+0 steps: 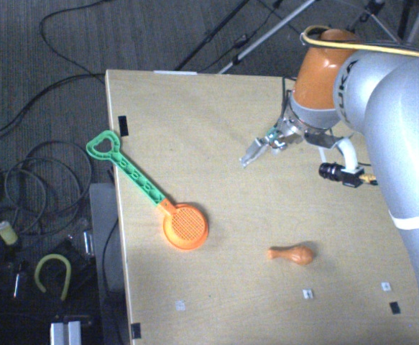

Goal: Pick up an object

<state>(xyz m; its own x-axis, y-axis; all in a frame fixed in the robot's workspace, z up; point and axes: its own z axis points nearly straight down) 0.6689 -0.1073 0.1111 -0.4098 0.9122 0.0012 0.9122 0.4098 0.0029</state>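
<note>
Orange drumstick toy (292,254) low on board; arm reaches from right, fingers (254,154) narrow, holding nothing.

Green-handled strainer (152,192) with orange mesh head lies flat, diagonal; small orange pear-shaped object (292,254) (on its side) lies right of it.

We can't read any text, label, brand or number here; the small dark and white marks on the bench surface (231,214) are illegible.
</note>
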